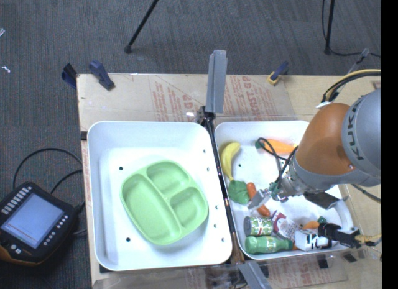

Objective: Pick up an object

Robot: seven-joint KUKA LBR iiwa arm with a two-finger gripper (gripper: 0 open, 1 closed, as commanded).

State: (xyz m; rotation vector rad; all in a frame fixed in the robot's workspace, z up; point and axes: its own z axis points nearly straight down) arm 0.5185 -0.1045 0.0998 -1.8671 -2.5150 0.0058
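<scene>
The arm (339,142) reaches in over the right bin (245,133), its orange band bulking above the wrist. The tool (261,199) hangs low among the clutter near the bin's left side, and from this angle I cannot tell if it is released or clenched, nor if it grips anything.

Just left of the tool lies a green leafy toy (237,191), with a small orange carrot (251,189) touching its right edge, right next to the tool. Beyond the tool, toward the bin's far-left corner, a yellow banana (229,156) lies lengthwise along the wall. Farther back and to the right of the tool sits another orange piece (278,146), partly hidden by the arm.

Nearer than the tool, along the bin's front wall, a green can (259,225) lies on its side, and just in front of it a green bottle (267,243) lies flat too. To the right of those are a red-and-white packet (287,225) and a white toy with dark parts (318,239), jumbled close together.

Well to the left of the tool, the left bin (102,157) holds a pale green divided plate (164,201), lying flat and turned at an angle. Both bins rest on the cardboard-covered desk (161,95).
</scene>
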